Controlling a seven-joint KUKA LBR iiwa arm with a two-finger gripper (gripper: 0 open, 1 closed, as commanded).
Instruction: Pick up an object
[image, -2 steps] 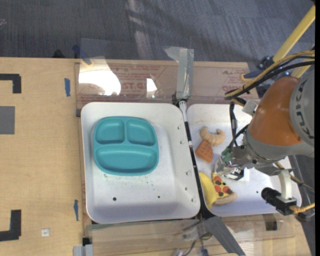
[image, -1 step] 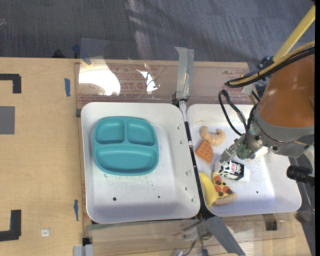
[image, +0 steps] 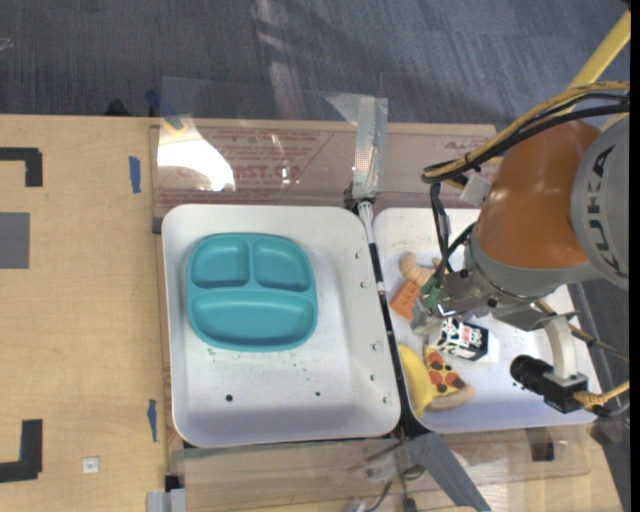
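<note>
Camera view: two white bins are seen side by side on the bench. The left bin (image: 200, 400) holds a teal divided plate (image: 252, 291), lying flat in its upper half. The right bin (image: 500, 400) is partly covered by the arm (image: 545, 200), which reaches in from the right, its orange band over the bin's upper part. The gripper (image: 447, 300) is lowered near the bin's left side; whether it is apart or together cannot be told, being hidden under the wrist. Just left of the gripper an orange toy piece (image: 406, 296) and a tan piece (image: 413, 266) are seen. Just below it a small black-and-white object (image: 466, 340) lies. A pizza slice toy (image: 445, 375) is beside a yellow banana (image: 414, 378) at the bin's lower left. Nothing is seen clamped.
</note>
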